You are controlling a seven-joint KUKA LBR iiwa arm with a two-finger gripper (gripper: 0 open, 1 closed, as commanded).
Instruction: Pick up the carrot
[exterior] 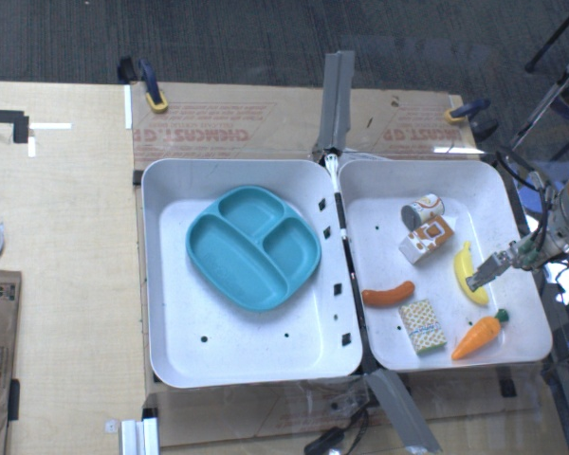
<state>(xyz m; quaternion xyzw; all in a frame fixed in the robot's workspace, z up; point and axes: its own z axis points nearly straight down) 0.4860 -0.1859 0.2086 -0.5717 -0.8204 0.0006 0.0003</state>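
Hovering at 3 o'clock of the right shallow white bin [389, 183], the two-finger gripper [481, 275] sits over the lower end of the yellow plastic banana [468, 273]; whether it is open or closed cannot be told from this view, and nothing visibly sits in its grasp. The small orange toy carrot with a green leafy top [478, 336] lies at about 5 o'clock in that bin, near the corner, tilted with the green end up toward 2 o'clock, just below the banana and just right of the speckled pale sponge block [422, 326]. It looks clear of both.

Handling guess: light, rigid moulded plastic, smooth and tapered, so likely to squirt out if pinched near the tip. Best hold looks like the thick orange body just below the green top, jaws across the short axis. Bin wall is close on the right, so approach room is tight.

Teal divided plate [253, 246] sits in the left bin [171, 349], irrelevant.
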